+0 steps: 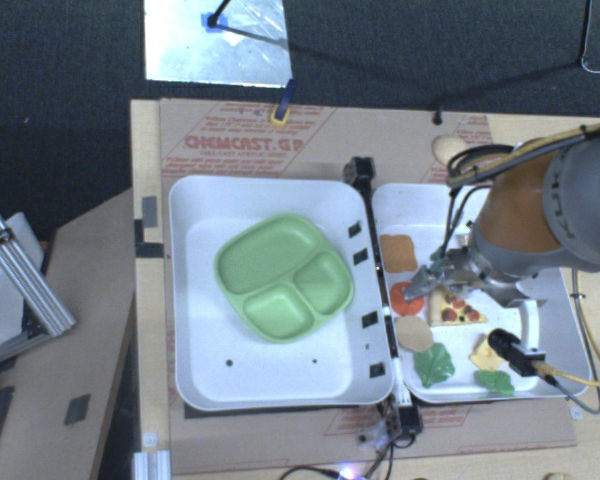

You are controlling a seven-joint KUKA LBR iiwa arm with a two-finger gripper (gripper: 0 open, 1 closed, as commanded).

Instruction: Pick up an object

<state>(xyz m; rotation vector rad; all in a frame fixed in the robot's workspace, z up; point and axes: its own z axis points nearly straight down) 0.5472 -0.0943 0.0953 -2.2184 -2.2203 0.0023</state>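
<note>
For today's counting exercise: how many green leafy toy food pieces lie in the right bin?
2. One green leafy piece lies near the right bin's front edge, beside the beige round piece. A smaller one lies further right along the same edge. The arm may hide others.

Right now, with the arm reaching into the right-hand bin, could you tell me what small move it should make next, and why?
Probably a short, straight descent. The tool sits right at the round red tomato slice, near the right-hand white bin's inner wall, with the brown toast square just behind and the beige round piece just ahead, so sideways travel risks nudging the neighbours.
</note>
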